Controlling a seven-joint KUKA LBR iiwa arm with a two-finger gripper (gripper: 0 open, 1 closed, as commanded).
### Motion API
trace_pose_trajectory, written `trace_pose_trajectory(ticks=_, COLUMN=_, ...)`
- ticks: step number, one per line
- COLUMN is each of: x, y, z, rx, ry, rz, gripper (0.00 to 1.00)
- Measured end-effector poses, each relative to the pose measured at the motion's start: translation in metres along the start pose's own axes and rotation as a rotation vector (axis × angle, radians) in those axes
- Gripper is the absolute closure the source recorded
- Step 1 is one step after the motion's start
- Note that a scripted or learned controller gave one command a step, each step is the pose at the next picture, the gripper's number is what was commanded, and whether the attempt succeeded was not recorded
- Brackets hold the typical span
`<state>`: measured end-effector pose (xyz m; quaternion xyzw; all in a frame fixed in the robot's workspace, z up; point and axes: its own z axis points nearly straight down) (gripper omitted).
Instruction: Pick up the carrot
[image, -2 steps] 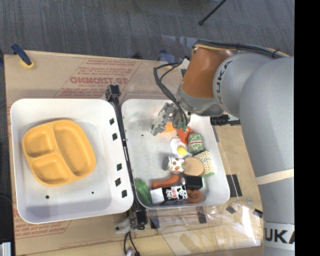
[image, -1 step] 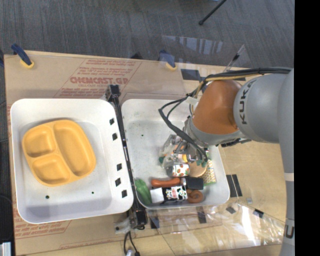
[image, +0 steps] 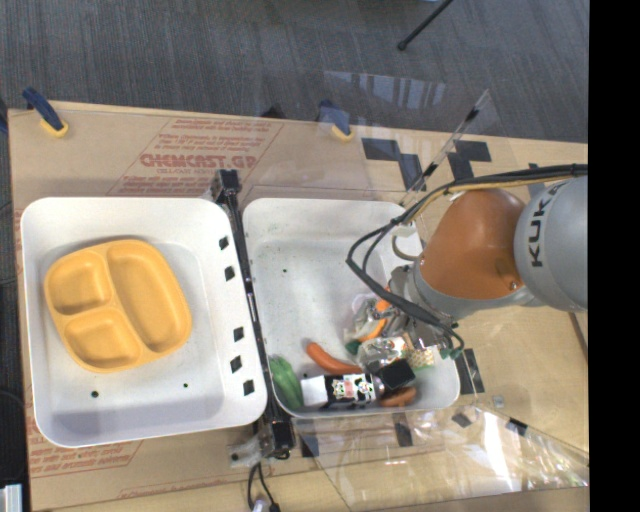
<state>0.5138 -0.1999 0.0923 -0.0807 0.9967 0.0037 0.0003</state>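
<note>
The carrot (image: 328, 356) lies in the right bin (image: 300, 250) near its near wall, not yet lifted. The pincer (image: 385, 335) hangs just right of it; whether it grips anything I cannot tell.

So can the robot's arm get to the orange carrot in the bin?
Probably yes. The carrot lies uncovered in the right bin, just left of the gripper, with bare floor above it; only the bottle crowds its lower side.

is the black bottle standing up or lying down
Lying down: the black bottle rests on its side along the right bin's near wall, its length running left to right.
</note>
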Motion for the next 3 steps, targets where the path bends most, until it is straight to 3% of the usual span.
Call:
trace_pose_trajectory(ticks=1, x=-0.007, y=0.034, z=-0.118, rx=0.011, ry=-0.011, rz=0.169, gripper=1.0)
trace_pose_trajectory(ticks=2, x=-0.091, y=0.082, z=-0.143, rx=0.007, ry=-0.007, rz=0.221, gripper=1.0)
trace_pose_trajectory(ticks=3, x=-0.118, y=0.022, z=-0.237, rx=0.013, ry=-0.007, rz=-0.064, gripper=1.0)
